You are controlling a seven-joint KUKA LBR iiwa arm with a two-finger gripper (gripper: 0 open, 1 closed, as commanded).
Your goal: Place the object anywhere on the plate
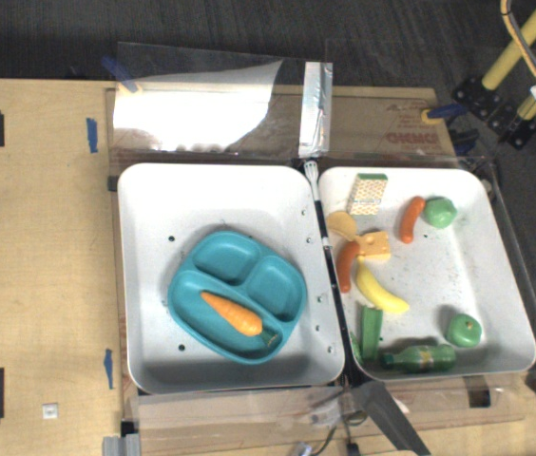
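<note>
The carrot already lies in the large front compartment of the teal plate in my left bin — placing looks done (my tool's state I cannot tell) — so next I'd just confirm it rests settled.

Lab bench, twin white bins
</note>
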